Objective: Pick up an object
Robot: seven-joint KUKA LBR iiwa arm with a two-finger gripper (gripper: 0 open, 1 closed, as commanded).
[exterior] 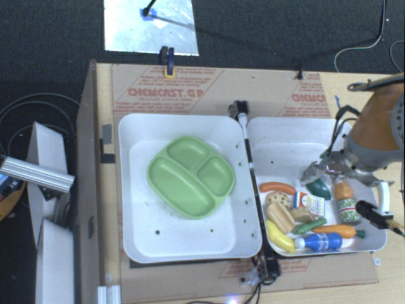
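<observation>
Toy food lies heaped in the lower part of the right bin (288,138): a red sausage (277,187), a cookie (276,200), a bread roll (281,217), a banana (278,236), a blue bottle (319,242), a carrot (334,230), a small carton (308,201) and a jar with an orange lid (345,204). Over the bin's right half the gripper (318,173) hangs low at the top of this heap, with a dark green piece (319,187) just beneath its tip; whether the fingers are apart or clamped on it cannot be told from this slant. The grey arm with its orange band (380,116) enters from the right edge of the frame. At centre left, the left bin (136,233) holds a green divided plate (191,177).
</observation>
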